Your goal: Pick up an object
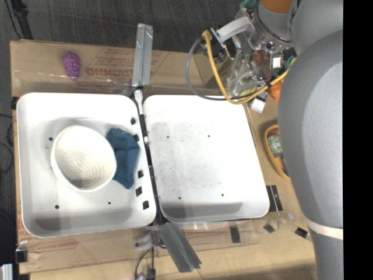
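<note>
Gripper (247, 77) sits above far rim of right bin (204, 156), finger state cannot be told; pickable items, white woven cap (84, 156) touching blue cloth (125, 156), lie in left bin (35, 214), well leftward and nearer camera

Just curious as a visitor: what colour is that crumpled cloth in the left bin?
Dark teal blue cloth, seen in the camera view.

White bins (35, 107) — cream bowl (84, 157), blue cloth (125, 156), purple toy (71, 65).

white woven bowl (84, 158) | upside down, left bin | blue cloth (124, 155) touching
</note>
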Available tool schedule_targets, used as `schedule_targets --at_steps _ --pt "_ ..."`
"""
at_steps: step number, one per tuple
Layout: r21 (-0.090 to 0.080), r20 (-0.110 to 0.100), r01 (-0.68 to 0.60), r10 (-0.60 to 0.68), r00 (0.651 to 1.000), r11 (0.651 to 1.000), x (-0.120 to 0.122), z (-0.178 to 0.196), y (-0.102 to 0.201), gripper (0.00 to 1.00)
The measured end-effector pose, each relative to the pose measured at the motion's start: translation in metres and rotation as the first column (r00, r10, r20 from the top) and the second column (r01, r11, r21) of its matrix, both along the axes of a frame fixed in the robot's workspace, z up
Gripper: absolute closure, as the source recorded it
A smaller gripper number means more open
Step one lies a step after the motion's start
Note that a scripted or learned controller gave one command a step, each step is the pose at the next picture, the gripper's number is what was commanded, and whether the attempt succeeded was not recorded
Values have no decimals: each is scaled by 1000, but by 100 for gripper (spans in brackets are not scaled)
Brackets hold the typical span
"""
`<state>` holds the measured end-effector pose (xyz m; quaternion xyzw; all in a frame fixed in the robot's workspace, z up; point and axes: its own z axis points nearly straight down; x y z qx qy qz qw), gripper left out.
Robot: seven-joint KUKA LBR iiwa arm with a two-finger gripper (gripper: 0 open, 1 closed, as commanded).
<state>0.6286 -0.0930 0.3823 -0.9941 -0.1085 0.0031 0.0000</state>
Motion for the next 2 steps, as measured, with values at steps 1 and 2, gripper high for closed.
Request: schedule_targets --at_steps 1,2 --pt "1 -2 7 -7 1000 1000 3 -193 55 100" --pt "3 5 2 -2 1000 1000 -55 -17 14 100"
